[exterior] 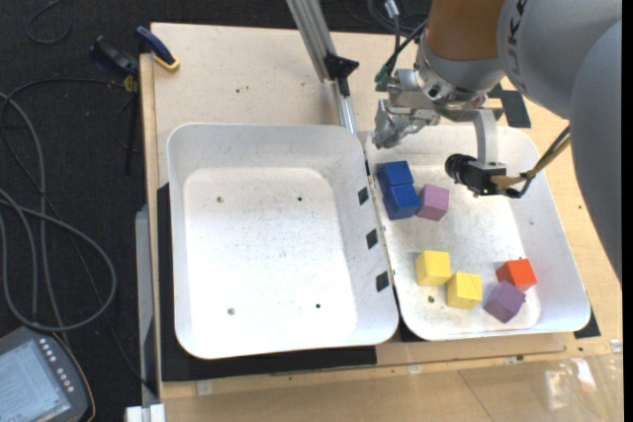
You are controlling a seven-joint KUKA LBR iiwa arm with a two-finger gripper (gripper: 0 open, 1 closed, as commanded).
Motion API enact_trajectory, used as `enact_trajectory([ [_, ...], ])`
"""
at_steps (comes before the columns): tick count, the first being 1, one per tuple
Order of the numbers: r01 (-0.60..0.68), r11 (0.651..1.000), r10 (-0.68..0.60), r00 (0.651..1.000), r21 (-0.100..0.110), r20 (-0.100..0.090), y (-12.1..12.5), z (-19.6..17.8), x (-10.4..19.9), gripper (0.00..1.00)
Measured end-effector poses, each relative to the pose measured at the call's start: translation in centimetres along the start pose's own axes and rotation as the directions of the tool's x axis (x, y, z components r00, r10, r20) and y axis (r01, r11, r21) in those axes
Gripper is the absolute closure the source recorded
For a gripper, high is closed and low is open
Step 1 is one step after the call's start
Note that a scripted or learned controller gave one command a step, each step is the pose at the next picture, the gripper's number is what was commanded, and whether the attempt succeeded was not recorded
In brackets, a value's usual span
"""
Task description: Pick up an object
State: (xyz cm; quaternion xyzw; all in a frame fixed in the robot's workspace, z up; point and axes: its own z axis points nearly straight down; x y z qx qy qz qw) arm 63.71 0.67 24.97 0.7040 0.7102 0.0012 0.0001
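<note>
My gripper (389,134) hangs over the far left corner of the right bin (554,242), just above and behind a blue block (396,176). A second blue block (402,201) lies against the first one's near side. To their right sits a pink block (433,203). Nearer the front of that bin are two yellow blocks (432,267) (464,290), an orange block (515,273) and a purple block (504,300). I see nothing held in the gripper.
The left bin (198,153) lies beside the right one, their rims meeting near the blue blocks. A slanted metal strut (302,0) rises behind the bins. A black camera unit (473,173) hangs off the wrist over the right bin.
</note>
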Motion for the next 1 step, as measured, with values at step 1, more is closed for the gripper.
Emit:
enact_trajectory([
  [1, 0.0, 1.0, 0.0, 1.0, 0.003, 0.0, -1.03, -0.53, 5.58, 1.0],
])
